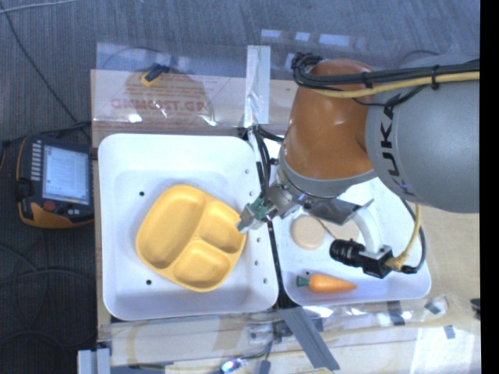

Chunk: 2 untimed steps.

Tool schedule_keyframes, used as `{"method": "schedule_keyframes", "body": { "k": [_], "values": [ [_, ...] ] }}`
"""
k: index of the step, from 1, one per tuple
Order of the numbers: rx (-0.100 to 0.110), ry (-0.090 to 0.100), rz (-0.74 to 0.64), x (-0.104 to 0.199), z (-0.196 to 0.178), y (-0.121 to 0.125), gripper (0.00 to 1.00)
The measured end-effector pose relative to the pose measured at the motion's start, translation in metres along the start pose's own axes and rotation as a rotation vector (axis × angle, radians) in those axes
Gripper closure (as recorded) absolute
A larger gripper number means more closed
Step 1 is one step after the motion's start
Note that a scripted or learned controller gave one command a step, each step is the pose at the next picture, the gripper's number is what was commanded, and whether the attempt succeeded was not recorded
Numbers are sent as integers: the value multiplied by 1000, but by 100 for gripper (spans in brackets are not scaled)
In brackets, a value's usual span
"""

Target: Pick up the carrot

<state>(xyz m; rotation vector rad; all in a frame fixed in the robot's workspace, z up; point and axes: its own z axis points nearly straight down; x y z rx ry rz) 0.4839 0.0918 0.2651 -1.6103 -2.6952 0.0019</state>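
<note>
Carrot (330, 284) lies on its side near the front edge of the right bin (417, 287), apart from the gripper. A pale round disc (307, 234) sits behind it. The gripper (255, 215) hangs over the rim between the two bins, beside the yellow divided plate (191, 236) in the left bin (125, 162); nothing I can see tells how it is set.
</note>
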Motion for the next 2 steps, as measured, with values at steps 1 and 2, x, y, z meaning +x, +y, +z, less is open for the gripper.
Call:
{"method": "schedule_keyframes", "body": {
  "k": [1,2],
  "values": [
    [-2,-4,180,23,-106,19,100],
    [-1,-2,-320,30,-37,16,100]
  ]
}}
